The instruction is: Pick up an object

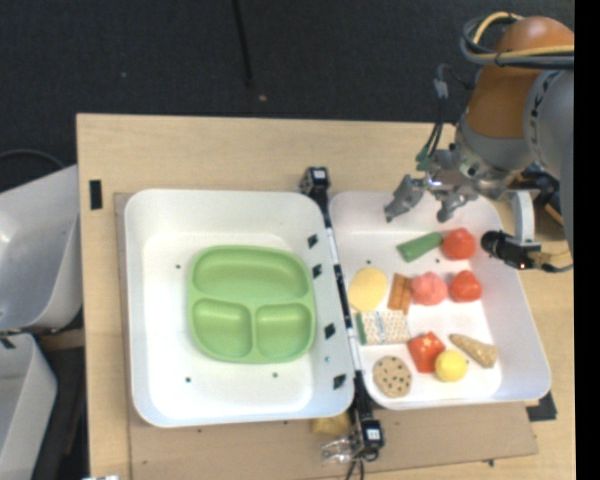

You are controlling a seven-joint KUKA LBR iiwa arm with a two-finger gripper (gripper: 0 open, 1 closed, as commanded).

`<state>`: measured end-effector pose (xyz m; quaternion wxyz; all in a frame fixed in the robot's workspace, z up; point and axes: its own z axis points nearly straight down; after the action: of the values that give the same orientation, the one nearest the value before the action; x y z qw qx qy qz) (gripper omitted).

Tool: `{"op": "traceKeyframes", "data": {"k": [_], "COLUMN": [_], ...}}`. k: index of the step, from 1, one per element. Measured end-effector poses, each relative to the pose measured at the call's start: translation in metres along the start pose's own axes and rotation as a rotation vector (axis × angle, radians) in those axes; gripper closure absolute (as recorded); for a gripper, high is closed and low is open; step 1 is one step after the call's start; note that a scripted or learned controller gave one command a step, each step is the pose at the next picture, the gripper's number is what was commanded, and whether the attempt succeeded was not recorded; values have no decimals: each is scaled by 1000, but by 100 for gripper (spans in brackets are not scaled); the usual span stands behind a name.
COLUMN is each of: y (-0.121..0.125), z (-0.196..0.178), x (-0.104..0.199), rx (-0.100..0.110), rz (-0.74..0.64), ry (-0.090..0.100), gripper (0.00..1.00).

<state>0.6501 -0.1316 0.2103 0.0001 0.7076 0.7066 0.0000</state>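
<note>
The gripper [427,202] hangs over the far end of the right bin [365,213], its two grey fingers [400,200] spread apart with nothing between them. Behind it, the arm [505,108] rises toward the right, grey with an orange band.

Just below the gripper lies one green stick [419,246], tilted, and touching that stick's right end sits one red ball [459,244]. Further down from the gripper are one pink ball [429,288] and a second red piece [465,286], side by side. Left of the pink ball stands one brown wafer [400,293], and left of that one yellow lemon-shaped piece [368,289].

Lower still from the gripper lies one white speckled cracker [384,326]. Nearest the front edge, well apart from the gripper, are one round cookie [392,376], one red pepper-like piece [425,349], one small yellow ball [450,365] and one tan bread stick [474,349]. That makes eleven food pieces in this bin, none of them touching the gripper.

To the gripper's left and lower, across the divider, the left bin [150,368] holds one green plate [251,303] with three sections. Both bins rest on one wooden bench [200,148]. One black clip [314,180] sits at the far end of the seam between bins, left of the gripper, and another clip [366,433] at the near end.
</note>
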Motion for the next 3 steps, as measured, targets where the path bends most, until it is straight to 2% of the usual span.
{"op": "traceKeyframes", "data": {"k": [1, 2, 3], "y": [-56, -95, -92], "z": [64, 112, 99], "x": [-69, 26, 19], "rx": [5, 6, -3], "rz": [4, -8, 5], "ry": [-2, 4, -1], "gripper": [0, 0, 100]}}
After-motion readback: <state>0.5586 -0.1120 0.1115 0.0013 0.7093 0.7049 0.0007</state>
